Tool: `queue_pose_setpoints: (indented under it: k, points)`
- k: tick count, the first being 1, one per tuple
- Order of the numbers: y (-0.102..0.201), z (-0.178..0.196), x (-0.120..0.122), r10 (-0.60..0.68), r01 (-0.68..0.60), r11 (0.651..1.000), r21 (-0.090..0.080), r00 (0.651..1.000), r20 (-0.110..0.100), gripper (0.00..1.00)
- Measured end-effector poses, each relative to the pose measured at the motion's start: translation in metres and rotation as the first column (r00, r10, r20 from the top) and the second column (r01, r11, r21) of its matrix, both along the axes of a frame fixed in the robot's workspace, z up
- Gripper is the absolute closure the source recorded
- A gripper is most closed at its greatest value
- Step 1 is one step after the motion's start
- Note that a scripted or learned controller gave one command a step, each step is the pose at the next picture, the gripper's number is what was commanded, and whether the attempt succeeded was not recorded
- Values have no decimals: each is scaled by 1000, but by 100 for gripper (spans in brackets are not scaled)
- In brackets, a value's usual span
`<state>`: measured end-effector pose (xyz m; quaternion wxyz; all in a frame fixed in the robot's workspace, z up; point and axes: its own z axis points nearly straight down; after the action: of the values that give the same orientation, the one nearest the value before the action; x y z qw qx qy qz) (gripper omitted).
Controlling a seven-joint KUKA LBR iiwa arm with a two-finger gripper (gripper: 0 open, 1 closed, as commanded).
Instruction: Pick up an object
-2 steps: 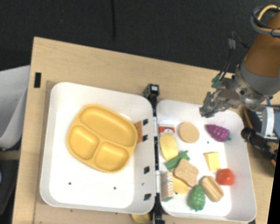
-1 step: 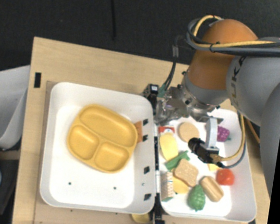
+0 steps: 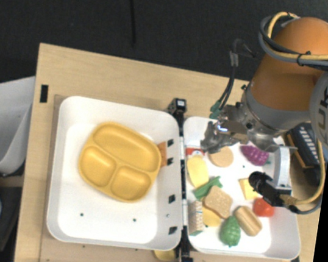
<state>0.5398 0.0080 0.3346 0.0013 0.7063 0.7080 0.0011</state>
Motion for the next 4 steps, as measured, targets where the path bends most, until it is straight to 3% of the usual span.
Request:
queue_pose_setpoints:
  k: [1,2,3,4]
  points:
    - [13,82,-50,2,-2,1000,1,1000,3,100]
    - [-59,-25,-35,-10,10,1000,-4,1000,-16,100]
    - [-24,37,-49,3,-3,1000,0,1000,0,100]
    - [-12,-3,-49,1,-1,1000,-2,1000,-9,100]
